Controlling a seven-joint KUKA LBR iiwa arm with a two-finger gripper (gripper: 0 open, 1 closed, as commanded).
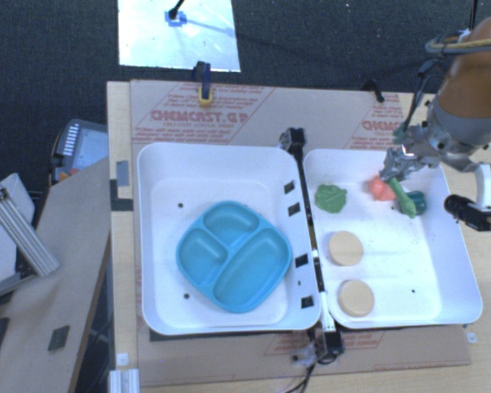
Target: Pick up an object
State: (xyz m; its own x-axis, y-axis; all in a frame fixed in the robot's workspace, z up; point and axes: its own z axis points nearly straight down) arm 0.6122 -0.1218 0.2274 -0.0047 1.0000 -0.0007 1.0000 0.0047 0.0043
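Hovering low over the far end of the right bin (454, 301) — gripper (395, 170) just above an orange piece (381, 190), with a green-teal toy (409, 200) touching beside it. Can't tell how the claw is set. Probably lined up for that orange piece, the nearest thing to lift. Green blob (331, 197) and two tan discs (345, 248) lying apart, closer in. Blue tray (233, 256) alone in the left bin (159, 170), well away from the reach.
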